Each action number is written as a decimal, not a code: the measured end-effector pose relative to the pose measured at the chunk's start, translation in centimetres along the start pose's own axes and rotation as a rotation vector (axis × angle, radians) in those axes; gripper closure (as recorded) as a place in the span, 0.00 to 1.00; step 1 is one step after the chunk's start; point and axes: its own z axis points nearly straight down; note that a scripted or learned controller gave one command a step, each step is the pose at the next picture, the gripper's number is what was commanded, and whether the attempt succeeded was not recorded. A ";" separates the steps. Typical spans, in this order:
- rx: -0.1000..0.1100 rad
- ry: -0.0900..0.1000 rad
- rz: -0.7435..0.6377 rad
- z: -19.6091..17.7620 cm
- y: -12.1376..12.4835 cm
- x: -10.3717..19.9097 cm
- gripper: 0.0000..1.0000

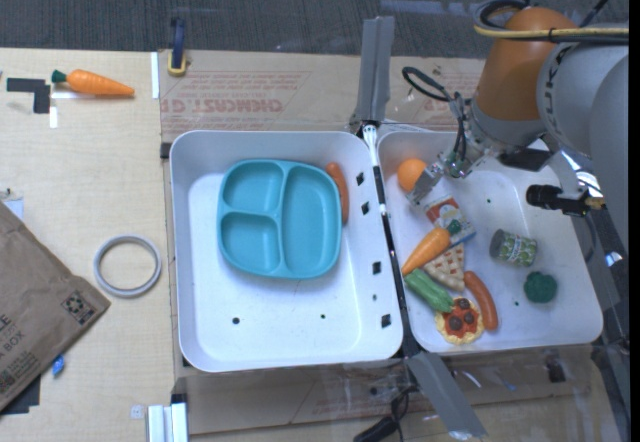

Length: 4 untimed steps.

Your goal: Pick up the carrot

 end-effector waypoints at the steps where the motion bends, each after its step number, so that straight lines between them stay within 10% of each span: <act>1: -0.001 0.000 0.203 -0.1 0.1 0.1 0.00; 2: -0.002 -0.001 0.389 -0.2 -0.1 -0.2 0.00; 3: -0.003 -0.003 0.388 -1.1 -0.1 -0.3 1.00; 4: -0.001 -0.002 0.460 -4.3 -2.2 -3.1 1.00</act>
